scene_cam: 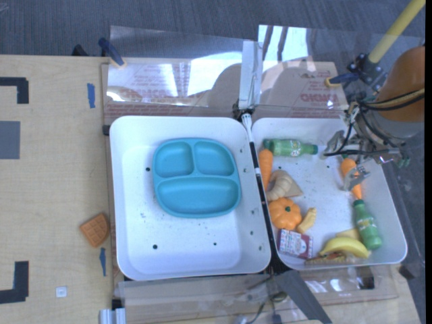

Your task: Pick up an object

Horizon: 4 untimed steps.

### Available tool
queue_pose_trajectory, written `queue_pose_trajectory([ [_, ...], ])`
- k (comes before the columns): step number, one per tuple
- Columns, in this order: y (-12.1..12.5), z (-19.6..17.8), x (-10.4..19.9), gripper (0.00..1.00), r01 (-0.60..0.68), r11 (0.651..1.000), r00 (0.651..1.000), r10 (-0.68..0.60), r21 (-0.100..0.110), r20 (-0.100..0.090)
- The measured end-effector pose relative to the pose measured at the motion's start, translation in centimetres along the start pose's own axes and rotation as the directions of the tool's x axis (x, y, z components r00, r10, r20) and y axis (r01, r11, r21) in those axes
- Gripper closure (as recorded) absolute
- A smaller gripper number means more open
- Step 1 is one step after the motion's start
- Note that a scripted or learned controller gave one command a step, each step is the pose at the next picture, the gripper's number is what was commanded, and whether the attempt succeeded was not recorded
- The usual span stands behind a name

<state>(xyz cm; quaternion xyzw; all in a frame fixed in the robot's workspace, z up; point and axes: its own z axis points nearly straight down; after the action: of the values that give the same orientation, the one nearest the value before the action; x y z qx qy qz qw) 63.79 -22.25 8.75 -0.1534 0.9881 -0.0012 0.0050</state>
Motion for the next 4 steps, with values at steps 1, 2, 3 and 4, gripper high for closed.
queue_pose_trajectory([
  [1, 0.9, -0.1, 2.7, 0.0, -0.032, 0.999, 0.999, 0.032, -0.002, -0.002],
  [2, 1.7, -0.2, 5.1, 0.0, -0.107, 0.994, 0.994, 0.107, -0.001, -0.001],
  [3, 2.8, -0.2, 8.7, 0.0, -0.131, 0.991, 0.991, 0.131, -0.002, 0.0],
  [4, 2.0, -0.2, 6.6, 0.0, -0.226, 0.974, 0.974, 0.226, 0.002, 0.003],
])
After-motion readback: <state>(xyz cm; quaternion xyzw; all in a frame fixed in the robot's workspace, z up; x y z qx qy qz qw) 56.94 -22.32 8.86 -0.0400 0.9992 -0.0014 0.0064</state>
